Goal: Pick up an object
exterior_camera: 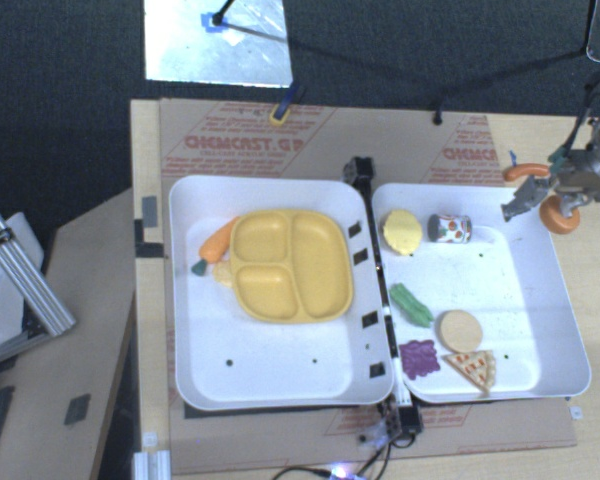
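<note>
white shallow right bin [550, 268]: yellow round toy [402, 232], small tin can [448, 229], green pickle [411, 304], tan disc [460, 329], purple piece [418, 357], pizza slice [472, 368]. gripper [525, 200] at the far right rim, holding nothing; its opening cannot be told. step: approach. next: descend over one item.

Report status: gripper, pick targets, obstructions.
Gripper at right bin's far corner, above rim, holding nothing. Can nearest target; pickle, cookie, pizza slice untouched. Path clear.
</note>
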`<move>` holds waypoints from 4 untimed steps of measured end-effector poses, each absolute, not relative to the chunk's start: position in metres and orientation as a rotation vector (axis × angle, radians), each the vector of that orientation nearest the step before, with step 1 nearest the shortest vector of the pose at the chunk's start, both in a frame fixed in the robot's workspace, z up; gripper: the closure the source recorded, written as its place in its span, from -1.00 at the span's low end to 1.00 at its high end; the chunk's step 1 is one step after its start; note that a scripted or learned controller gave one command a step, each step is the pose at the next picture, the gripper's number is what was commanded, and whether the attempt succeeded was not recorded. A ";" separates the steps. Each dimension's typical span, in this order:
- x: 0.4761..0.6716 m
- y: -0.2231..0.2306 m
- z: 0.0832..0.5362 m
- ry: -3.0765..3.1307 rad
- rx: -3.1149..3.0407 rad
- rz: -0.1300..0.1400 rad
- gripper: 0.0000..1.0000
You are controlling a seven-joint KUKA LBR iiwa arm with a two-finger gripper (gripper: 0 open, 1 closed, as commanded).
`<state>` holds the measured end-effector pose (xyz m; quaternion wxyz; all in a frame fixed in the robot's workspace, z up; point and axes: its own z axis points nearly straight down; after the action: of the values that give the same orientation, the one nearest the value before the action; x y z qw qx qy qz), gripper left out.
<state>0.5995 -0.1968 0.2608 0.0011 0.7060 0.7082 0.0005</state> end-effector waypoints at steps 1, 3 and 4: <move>0.604 -0.197 0.218 2.224 2.220 -0.001 -1.00; 0.606 -0.195 0.113 2.226 2.220 -0.001 -1.00; 0.609 -0.194 0.088 2.222 2.216 0.006 -1.00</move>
<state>0.6089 -0.1938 0.0881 0.0018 0.7062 0.7080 0.0019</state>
